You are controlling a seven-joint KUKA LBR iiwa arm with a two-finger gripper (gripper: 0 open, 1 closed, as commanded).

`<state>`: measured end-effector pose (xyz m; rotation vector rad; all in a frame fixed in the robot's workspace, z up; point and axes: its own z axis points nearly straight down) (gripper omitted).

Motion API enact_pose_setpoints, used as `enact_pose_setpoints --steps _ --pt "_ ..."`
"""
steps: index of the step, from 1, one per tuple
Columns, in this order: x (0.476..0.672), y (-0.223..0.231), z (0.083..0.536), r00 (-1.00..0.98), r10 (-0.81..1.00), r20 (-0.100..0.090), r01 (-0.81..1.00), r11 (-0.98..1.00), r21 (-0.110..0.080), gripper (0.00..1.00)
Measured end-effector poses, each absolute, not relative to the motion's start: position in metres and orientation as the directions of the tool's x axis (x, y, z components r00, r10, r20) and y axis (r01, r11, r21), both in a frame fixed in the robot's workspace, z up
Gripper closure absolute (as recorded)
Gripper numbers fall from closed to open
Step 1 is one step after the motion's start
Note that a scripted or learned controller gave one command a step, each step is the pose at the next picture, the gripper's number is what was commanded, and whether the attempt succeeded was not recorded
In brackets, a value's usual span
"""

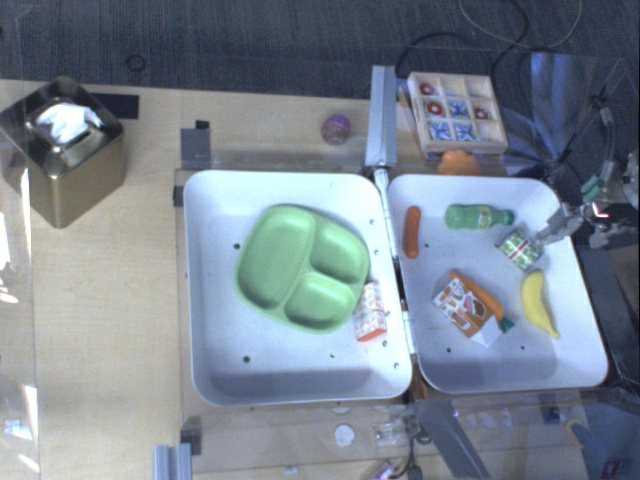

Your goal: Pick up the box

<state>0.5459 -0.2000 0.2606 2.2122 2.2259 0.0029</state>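
Note:
An orange and brown printed box [461,304] lies flat in the middle of the right bin [580,368], with a carrot [484,302] against its right side. A small white and red carton [371,313] leans at the right edge of the left bin [215,368], beside the green plate. My gripper [548,234] reaches in at the right bin's far right side. Its tip is at a small green and white checked pack [519,249], up and to the right of the printed box and apart from it.
A green divided plate [300,266] fills the middle of the left bin. The right bin also holds a red sausage [411,231], a green bottle [478,217] and a banana [538,303]. A tic-tac-toe board [457,114] and a tissue box [65,148] sit outside the bins.

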Motion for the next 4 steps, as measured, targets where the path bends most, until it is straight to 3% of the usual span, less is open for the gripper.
enact_pose_setpoints --steps 1,2,3,4 --pt "0.528 -0.151 0.110 -0.063 0.998 -0.002 0.998 0.063 0.010 0.00" --pt "0.608 -0.140 0.137 -0.064 0.998 -0.001 0.998 0.064 0.007 0.00" --pt "0.633 -0.118 0.207 0.239 0.971 0.000 0.971 -0.239 0.007 0.00" --pt "0.633 -0.118 0.207 0.239 0.971 0.000 0.971 -0.239 0.007 0.00"
